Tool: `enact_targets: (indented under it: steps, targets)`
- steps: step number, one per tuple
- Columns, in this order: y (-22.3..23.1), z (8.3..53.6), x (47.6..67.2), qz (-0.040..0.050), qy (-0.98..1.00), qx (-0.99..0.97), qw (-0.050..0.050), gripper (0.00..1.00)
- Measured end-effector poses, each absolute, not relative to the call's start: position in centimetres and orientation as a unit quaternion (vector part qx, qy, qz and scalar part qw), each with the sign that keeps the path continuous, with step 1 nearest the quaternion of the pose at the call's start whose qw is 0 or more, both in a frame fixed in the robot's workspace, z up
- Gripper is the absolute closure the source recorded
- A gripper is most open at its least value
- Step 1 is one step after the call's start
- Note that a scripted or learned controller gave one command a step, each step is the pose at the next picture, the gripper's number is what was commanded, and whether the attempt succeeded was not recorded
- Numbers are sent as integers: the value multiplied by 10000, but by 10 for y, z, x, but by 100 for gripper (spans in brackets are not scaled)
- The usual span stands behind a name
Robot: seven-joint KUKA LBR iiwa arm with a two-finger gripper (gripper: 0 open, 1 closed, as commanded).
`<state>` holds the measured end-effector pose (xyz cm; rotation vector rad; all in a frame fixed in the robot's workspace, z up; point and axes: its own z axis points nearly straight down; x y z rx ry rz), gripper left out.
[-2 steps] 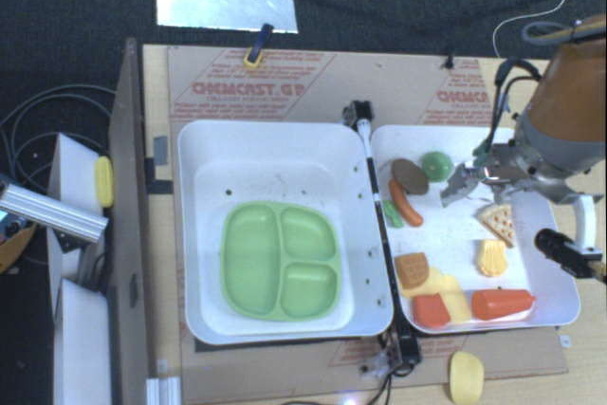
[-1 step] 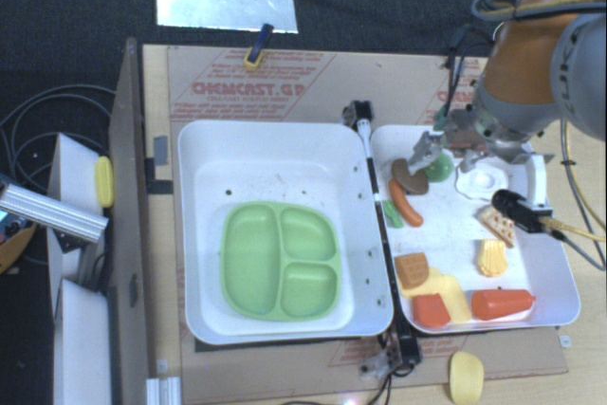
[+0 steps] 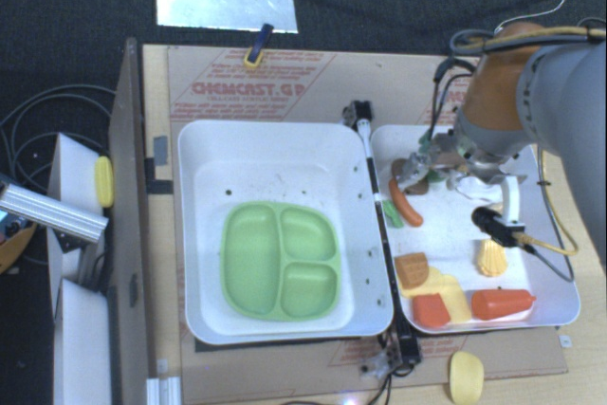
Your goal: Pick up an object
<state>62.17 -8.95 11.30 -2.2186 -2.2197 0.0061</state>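
Observation:
My gripper is low over the upper left part of the right bin, just above a red-orange sausage-shaped toy that lies next to a small green piece. Nothing shows in its grasp. Lower in the same bin lie a brown-orange chunk, a yellow slab, a red-orange block, a long red-orange piece and a yellow corn-like toy. A white object lies under the wrist.
The left bin holds a green divided plate. A black part with a yellow cable hangs over the right bin. A yellow object lies outside the bins at the front. The divider runs between the bins.

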Motion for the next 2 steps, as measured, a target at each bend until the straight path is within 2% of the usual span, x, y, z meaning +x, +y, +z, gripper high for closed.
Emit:
enact_targets:
  steps: [1,2]
  targets:
    - [-91,90,654,245,-7021,-7112,250,0]
    - [-87,88,650,204,-7024,-7110,262,100]
